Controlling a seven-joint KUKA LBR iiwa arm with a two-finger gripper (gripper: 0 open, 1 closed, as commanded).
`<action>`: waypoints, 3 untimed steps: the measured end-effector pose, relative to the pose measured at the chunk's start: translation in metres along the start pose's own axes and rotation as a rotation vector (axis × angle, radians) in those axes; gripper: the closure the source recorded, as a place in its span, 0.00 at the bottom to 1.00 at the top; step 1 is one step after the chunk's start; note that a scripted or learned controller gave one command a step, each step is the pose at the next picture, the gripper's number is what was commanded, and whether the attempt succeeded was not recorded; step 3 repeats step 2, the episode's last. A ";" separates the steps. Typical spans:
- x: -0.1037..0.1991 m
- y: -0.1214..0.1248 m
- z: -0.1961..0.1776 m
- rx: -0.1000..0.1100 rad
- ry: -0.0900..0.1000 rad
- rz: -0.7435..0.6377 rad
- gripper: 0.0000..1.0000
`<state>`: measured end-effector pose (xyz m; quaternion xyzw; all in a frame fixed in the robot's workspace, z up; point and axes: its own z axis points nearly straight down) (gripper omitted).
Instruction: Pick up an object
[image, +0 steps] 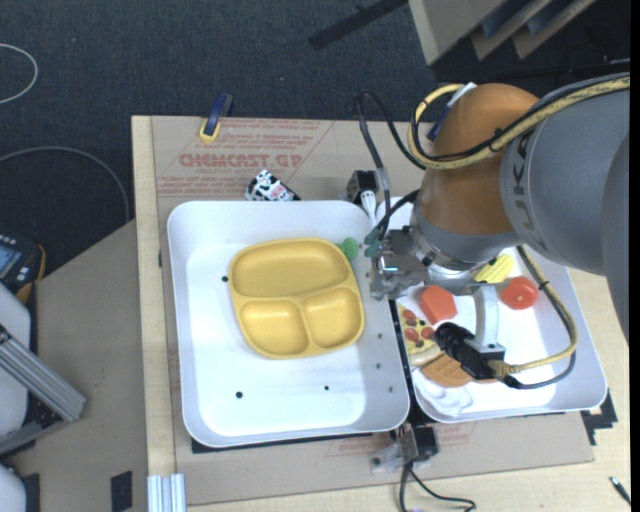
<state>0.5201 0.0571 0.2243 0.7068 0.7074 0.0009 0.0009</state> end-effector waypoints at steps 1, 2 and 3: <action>-0.015 -0.011 -0.002 0.005 0.001 0.003 1.00; 0.000 -0.010 0.010 0.007 0.001 -0.001 1.00; 0.000 -0.010 0.010 0.007 0.001 -0.001 1.00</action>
